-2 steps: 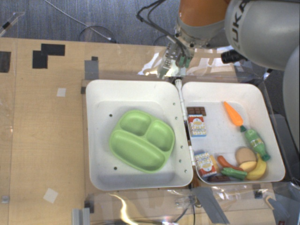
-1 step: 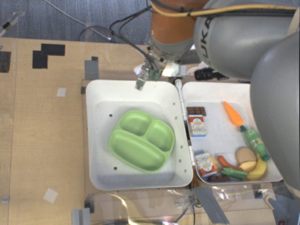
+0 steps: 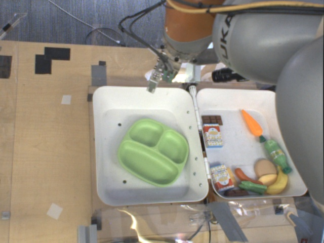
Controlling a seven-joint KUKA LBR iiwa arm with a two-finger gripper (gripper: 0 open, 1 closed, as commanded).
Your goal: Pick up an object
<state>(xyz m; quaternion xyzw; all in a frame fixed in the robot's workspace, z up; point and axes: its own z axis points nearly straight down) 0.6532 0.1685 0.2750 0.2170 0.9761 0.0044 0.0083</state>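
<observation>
The right bin [image 3: 230,103] holds the loose objects. These are a brown chocolate bar [image 3: 212,120], a small white carton [image 3: 213,136], an orange carrot [image 3: 251,123], a green bottle [image 3: 276,155], a second carton [image 3: 221,175], a tan potato [image 3: 265,167], a banana [image 3: 279,182], a red sausage [image 3: 243,175] and a green pod [image 3: 253,187]. My gripper [image 3: 164,75] hangs under the orange wrist band, over the far rim of the left bin. It is seen from above and mostly covered by the wrist. Nothing shows in its grasp.
The left bin [image 3: 106,135] carries a green divided plate [image 3: 153,151] in its middle. The big grey arm covers the upper right of the view and the right bin's far corner. Black cables loop over the bench behind the bins.
</observation>
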